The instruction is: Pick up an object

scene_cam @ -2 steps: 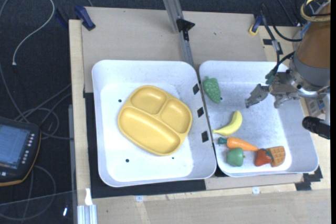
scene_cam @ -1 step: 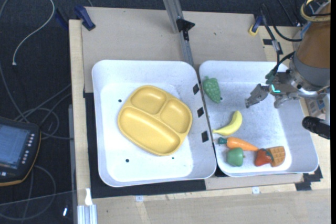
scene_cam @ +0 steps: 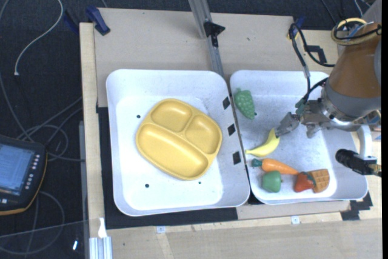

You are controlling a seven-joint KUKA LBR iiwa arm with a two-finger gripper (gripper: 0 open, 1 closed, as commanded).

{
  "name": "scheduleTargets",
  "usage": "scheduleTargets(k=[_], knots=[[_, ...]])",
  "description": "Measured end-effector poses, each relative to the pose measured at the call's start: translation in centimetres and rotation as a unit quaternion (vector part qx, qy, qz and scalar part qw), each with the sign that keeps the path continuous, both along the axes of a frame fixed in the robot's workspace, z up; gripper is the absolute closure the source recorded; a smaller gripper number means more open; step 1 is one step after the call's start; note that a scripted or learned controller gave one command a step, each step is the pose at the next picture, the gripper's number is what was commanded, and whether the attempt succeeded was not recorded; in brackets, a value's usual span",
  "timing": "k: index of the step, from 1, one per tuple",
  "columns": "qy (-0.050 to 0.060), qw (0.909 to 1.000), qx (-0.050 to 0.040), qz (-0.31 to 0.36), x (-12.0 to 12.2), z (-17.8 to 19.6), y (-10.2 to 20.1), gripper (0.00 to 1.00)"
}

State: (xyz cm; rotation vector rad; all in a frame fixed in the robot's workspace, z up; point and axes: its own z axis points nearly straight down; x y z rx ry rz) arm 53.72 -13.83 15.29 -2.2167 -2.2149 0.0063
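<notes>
Counting from my station: two white bins, one yellow plate [scene_cam: 179,139] in the left bin [scene_cam: 121,94], five toy foods in the right bin [scene_cam: 267,79].

I see one grape bunch [scene_cam: 245,102], one banana [scene_cam: 265,144], one carrot [scene_cam: 279,165], one green pepper [scene_cam: 271,181] and one red-orange piece [scene_cam: 313,181]. My arm leans in from the right, its gripper [scene_cam: 290,124] low just beside the banana's upper end, fingers spread apart and holding nothing.
</notes>
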Motion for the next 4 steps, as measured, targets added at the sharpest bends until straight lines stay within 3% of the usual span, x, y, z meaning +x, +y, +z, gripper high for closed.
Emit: scheduleTargets(k=[1, 2, 3, 4], knots=[[0.0, 1.0, 0.0004, 0.0, 0.6, -5.3, 0.8, 0.0], [-0.002, 1.0, -0.0001, 0.0, 0.5, -6.1, 0.9, 0.0], [-0.004, 1.0, 0.0002, 0.001, 0.6, -4.9, 0.9, 1.0], [-0.007, 1.0, -0.002, 0.001, 1.4, -0.4, 0.7, 1.0]])
